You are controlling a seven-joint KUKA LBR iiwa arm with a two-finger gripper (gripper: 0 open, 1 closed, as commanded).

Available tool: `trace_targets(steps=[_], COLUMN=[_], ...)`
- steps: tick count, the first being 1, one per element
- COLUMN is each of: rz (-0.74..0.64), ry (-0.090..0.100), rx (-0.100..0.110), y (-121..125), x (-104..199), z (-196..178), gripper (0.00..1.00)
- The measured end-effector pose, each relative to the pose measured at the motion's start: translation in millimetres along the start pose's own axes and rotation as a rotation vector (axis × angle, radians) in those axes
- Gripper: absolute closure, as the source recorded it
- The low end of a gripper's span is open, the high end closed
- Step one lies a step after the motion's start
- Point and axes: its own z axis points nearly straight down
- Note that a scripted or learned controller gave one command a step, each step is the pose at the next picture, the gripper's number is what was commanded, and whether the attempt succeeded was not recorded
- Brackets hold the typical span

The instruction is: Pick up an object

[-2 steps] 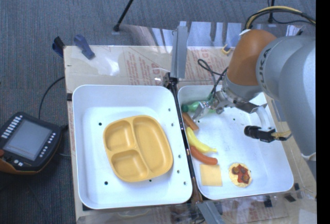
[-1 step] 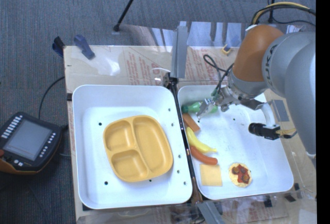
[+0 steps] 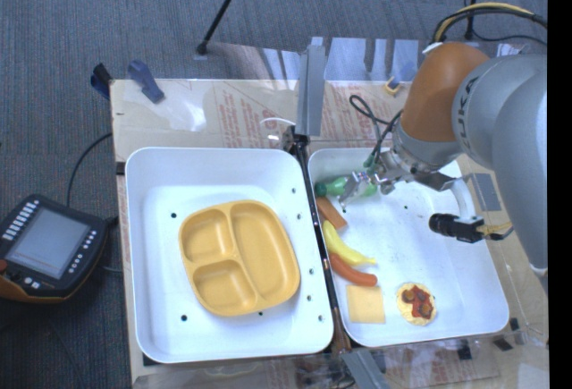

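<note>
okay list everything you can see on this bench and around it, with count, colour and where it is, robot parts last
shallow white bins: two, side by side on bench
yellow three-compartment plastic tray: one, left bin
green toy item: one, right bin's top left, at gripper
brown block: one, below it
yellow banana-shaped toy: one, right bin's left side
orange sausage-shaped toy: one, beside it
yellow cheese-like square: one, right bin's lower part
small round pizza-like disc: one, right of square
handheld control pendant: one, grey-orange, floor left
gripper: one, over right bin
grey arm: one, orange band

The yellow tray (image 3: 239,258) looks like smooth, dull plastic. Both white bins (image 3: 161,181) look smooth and a little shiny.
</note>
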Motion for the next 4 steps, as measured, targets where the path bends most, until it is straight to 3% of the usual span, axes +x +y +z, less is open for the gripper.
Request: trace_targets(steps=[1,2,3,4], rz=[0.010,0.034,0.105,-0.211], ry=[-0.001,0.001,-0.001,-0.002], rx=[-0.003,0.003,0.000,-0.004], y=[-1,-5,-102,1], x=[-8,-17,33,-2], z=[-20,8,19,-12], gripper=[0.00,0.00,0.00,0.00])
